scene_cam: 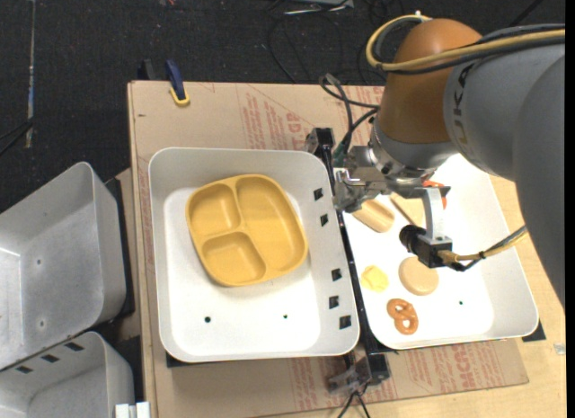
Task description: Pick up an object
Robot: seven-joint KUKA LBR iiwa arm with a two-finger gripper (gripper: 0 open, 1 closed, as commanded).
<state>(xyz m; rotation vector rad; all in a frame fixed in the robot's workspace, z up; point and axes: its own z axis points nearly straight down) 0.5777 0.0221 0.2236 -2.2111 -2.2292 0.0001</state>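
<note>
Nothing looks lifted yet. The hand hangs low over the 10 o'clock corner of the right bin; whether it is clenched or released cannot be told. The tan roll lies at its 4 o'clock, long axis running 10 to 4. Grasp and lift remain.

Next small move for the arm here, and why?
Probably a short descent onto the tan roll. The gripper hangs just above it, close to the left wall of the right bin. The round biscuit and pretzel lie farther off, so the roll looks like the nearest target. Mind that wall.
</note>
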